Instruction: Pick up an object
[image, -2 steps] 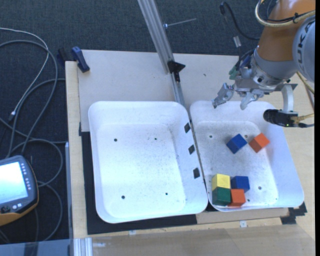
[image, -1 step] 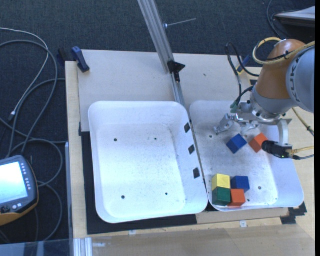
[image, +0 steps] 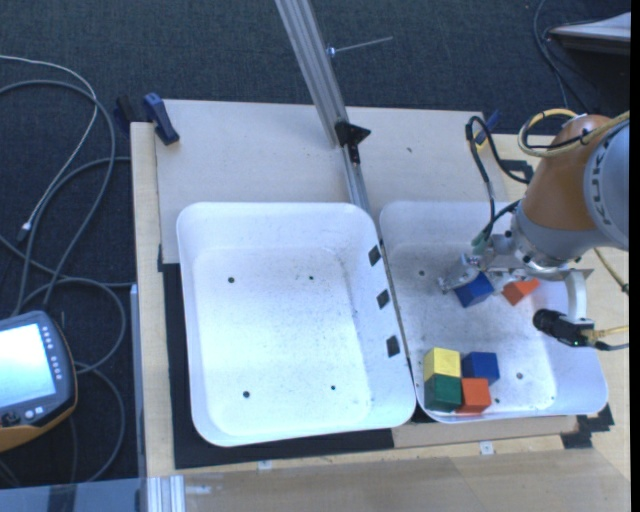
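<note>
My gripper (image: 466, 277) hangs low over the middle of the right bin (image: 570, 400), reaching in from the right. A blue block (image: 474, 291) lies right at its tip, partly covered by it, and I cannot tell whether it is gripped. An orange block (image: 518, 292) sits just to the right of the blue one, under the wrist. At the bin's front left corner there is a tight cluster: a yellow block (image: 442, 362), a green block (image: 444, 391), a second blue block (image: 481, 364) and a second orange block (image: 476, 394).
The left bin (image: 200, 240) stands beside the right one, with a row of black clips (image: 382, 298) along the shared wall. A slanted metal rail (image: 322, 80) crosses the bench's back. A blue clamp (image: 160, 116) sits at the far left corner.
</note>
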